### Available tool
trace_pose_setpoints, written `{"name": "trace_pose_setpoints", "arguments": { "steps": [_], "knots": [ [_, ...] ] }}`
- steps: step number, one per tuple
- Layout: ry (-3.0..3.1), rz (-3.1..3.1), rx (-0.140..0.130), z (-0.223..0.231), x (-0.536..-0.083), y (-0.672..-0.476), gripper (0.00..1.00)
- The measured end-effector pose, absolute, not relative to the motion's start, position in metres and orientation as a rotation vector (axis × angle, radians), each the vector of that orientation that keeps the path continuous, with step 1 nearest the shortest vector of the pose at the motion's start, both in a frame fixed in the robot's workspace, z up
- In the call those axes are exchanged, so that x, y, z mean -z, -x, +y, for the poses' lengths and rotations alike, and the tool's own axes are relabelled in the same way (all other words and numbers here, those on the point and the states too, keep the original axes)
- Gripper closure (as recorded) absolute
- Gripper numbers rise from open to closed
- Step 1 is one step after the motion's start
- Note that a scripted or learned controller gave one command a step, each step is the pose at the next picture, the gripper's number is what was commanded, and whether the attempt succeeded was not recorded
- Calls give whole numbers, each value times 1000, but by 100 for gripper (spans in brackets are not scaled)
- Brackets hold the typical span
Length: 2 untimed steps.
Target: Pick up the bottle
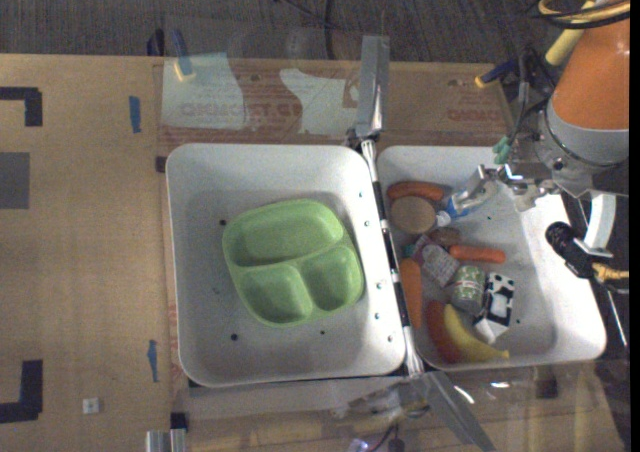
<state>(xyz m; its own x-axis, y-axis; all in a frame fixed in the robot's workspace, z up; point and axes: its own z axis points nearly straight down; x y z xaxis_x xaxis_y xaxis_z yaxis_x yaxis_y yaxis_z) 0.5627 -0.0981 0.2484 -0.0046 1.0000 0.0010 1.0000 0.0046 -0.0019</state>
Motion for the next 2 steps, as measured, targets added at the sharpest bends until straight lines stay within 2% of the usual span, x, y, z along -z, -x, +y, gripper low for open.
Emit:
{"name": "trace_pose_setpoints", "arguments": {
  "steps": [1,2],
  "knots": [
    [2262,-2176,-2,-124,-145,-596,0],
    [2318,-2116,-1,-93,-132,-598,0]
  ]
}}
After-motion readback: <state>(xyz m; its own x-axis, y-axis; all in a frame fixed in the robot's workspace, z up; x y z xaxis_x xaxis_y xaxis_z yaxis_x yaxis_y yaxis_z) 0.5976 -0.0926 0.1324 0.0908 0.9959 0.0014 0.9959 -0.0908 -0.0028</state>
